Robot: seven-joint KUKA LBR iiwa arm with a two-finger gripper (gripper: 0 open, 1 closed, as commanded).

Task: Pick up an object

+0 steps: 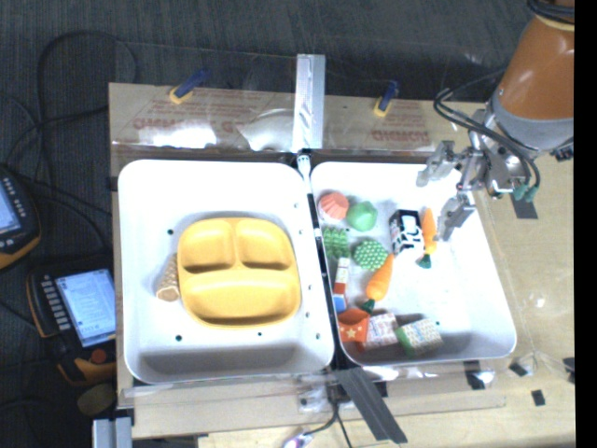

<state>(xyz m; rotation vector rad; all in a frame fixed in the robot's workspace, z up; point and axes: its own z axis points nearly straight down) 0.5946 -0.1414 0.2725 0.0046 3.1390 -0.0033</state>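
Note:
The right bin (466, 297) holds several small toys. Among them are a pink-orange ball (333, 205), a green ball (363, 216), a black-and-white toy (405, 231), a small carrot (428, 229) and a larger carrot (379, 276). More toys lie along the front wall, including a green block (420, 336). My gripper (447, 194) hangs over the bin's back right part, just right of the small carrot. It is open and nothing sits between its fingers.
The left bin (149, 203) holds a yellow divided tray (239, 269) with a tan cone-shaped toy (168, 279) at its left side. Clamps and a metal post (309, 101) stand behind the bins. Cables and handheld devices lie off the bench to the left.

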